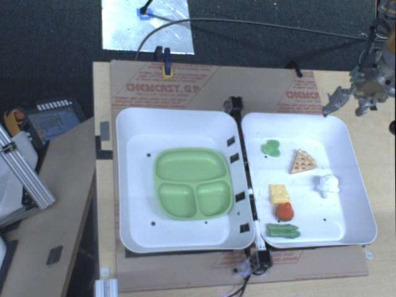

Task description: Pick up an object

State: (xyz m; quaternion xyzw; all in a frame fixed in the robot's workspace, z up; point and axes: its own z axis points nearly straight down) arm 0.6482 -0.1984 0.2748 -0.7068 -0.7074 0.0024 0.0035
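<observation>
Up at about two o'clock in the view, the gripper hangs beyond the far right corner of the right bin, its two fingers spread wide with nothing between them.

Nearest the camera in that bin, at its six-o'clock edge, lies a green pea pod. Just beyond it sits a red tomato, touching or nearly touching a yellow cheese block directly behind it. Toward three o'clock from the cheese, well apart, rests a crumpled white object near the bin's right wall. Farther back, a pizza slice lies flat, and at its ten o'clock a small green leafy piece sits near the bin's far left side. All of these lie on the bin floor, clear of the gripper.

At nine o'clock from these, the left bin holds a green divided plate with three compartments, one wide across the far side and two smaller ones nearer the camera. Black clips run along the seam where the two bins meet.

Both bins rest on a brown cardboard sheet. Beyond it, at twelve o'clock, a silvery foil square lies on dark carpet, crossed by a black cable.
</observation>
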